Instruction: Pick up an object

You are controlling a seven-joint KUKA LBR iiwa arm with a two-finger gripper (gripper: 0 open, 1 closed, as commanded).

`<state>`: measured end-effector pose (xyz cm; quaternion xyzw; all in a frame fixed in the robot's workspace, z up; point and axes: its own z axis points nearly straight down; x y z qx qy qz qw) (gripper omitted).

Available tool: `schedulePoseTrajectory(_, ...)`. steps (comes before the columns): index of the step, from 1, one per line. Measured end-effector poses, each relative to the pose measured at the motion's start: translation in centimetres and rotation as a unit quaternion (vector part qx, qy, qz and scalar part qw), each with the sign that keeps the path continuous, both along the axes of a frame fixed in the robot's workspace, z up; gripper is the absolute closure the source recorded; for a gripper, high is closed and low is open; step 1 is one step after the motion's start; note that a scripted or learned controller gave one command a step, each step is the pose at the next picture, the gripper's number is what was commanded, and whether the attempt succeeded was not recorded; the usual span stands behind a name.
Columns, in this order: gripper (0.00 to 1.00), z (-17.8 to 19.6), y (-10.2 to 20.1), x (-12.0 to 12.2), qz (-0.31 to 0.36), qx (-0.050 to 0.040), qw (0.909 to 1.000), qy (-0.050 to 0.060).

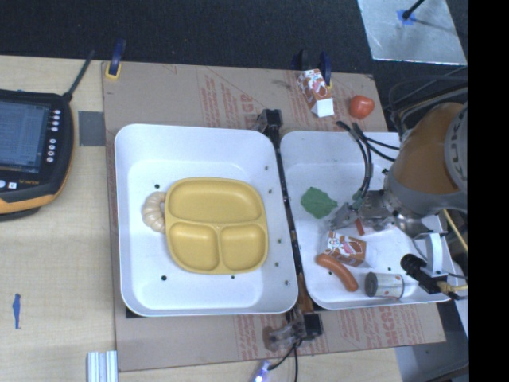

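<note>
— Yellow plastic first: a three-compartment tray [215,224] sits in the left bin [139,157], with a pale, lumpy bread-like piece [153,211] tucked against its left edge.

— And the right bin [318,146]?

— Busier. A green leafy piece [318,202] lies near the middle, a small red-and-white packet [346,247] below it, a sausage [337,270] just under the packet, and a grey cylinder [385,285] on its side near the front wall.

— Any writing on that packet?

— Print is there, but too small and blurred to read. Same for a second red-and-white carton [315,91] standing outside the bins on the cardboard [199,94], beside a red tomato-like ball [361,106]. Faint reddish lettering runs across the cardboard too, illegible.

— Where's the arm?

— Reaching in from the right, orange band above the wrist. The gripper [355,214] is low in the right bin, just above the packet and right of the green piece.

— Clamped on anything?

— Cannot tell; nothing visibly sits in its grasp.

— Off to the side?

— An orange-edged handheld pendant [32,150] with a dark screen lies on the wooden bench [48,293], screen text unreadable.
</note>
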<state>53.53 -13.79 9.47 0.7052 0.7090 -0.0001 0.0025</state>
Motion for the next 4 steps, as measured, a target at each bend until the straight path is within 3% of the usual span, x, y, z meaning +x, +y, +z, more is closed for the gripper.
schedulePoseTrajectory(1, 1.00, 1.1, -0.3, 0.1, 0.000, -0.0024, 1.0000, -0.001)
schedulePoseTrajectory(2, 1.00, 4.2, -1.5, -1.0, -0.001, 0.0019, 1.0000, 0.003)
schedulePoseTrajectory(3, 0.00, 4.2, -1.5, -1.0, -0.001, 0.0020, 1.0000, 0.003)
schedulePoseTrajectory(4, 0.00, 1.3, 1.0, -4.3, -0.002, -0.0013, 1.0000, -0.009)
